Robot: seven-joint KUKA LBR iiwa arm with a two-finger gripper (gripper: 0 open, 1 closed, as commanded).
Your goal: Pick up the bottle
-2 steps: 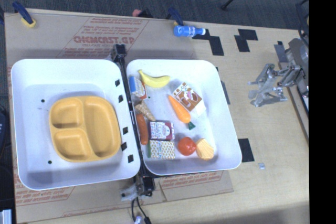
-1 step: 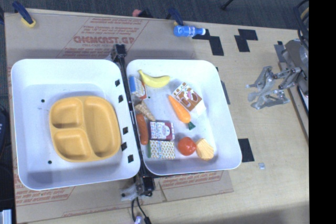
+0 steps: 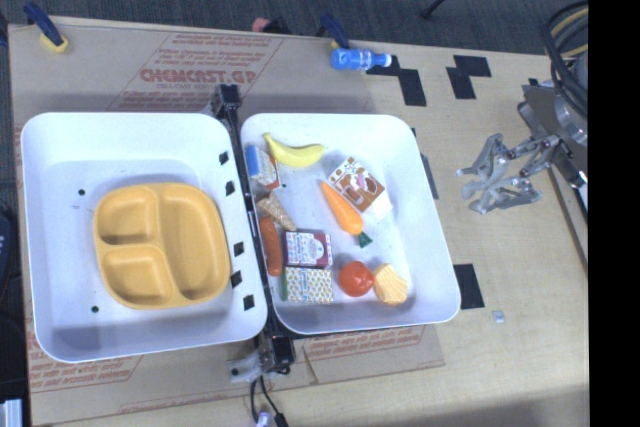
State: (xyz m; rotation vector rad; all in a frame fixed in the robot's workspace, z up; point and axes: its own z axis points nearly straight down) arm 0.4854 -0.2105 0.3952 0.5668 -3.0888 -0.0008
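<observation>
Your gripper [image 3: 497, 181] hovering open over bench's right edge, gripping nothing; bottle [image 3: 264, 166] lying against right bin's [image 3: 425, 215] left wall.

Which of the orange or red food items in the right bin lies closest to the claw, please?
The carrot, long and tapered with a green tip, comes nearest the claw; the tomato and sausage lie lower and further left.

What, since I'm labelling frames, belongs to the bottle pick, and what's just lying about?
Job: small blue-topped plastic bottle, grey metal gripper.
Lying about: yellow toy banana, orange carrot, red tomato, yellow divided plastic tray.
</observation>
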